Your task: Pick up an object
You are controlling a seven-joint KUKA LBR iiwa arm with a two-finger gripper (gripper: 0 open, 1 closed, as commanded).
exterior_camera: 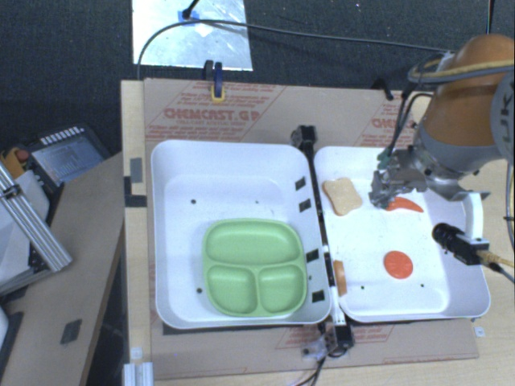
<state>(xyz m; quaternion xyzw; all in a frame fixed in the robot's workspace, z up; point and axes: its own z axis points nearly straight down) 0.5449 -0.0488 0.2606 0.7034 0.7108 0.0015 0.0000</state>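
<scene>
The right bin [426,304] holds a tan bread-shaped piece [342,195] at its upper left, a round orange-red slice [397,264] near the middle, and a small orange-red wedge [405,206] at the upper right. A small orange-brown piece [339,277] lies against the bin's left wall. My gripper [385,193] hangs low over the upper part of this bin, between the bread piece and the red wedge, just left of the wedge. The wrist body hides its tips.
The left bin [177,175] holds a green three-compartment plate [253,266] in its lower half. A black divider strip [315,215] runs between the two bins. Cardboard [241,111] lies under both bins.
</scene>
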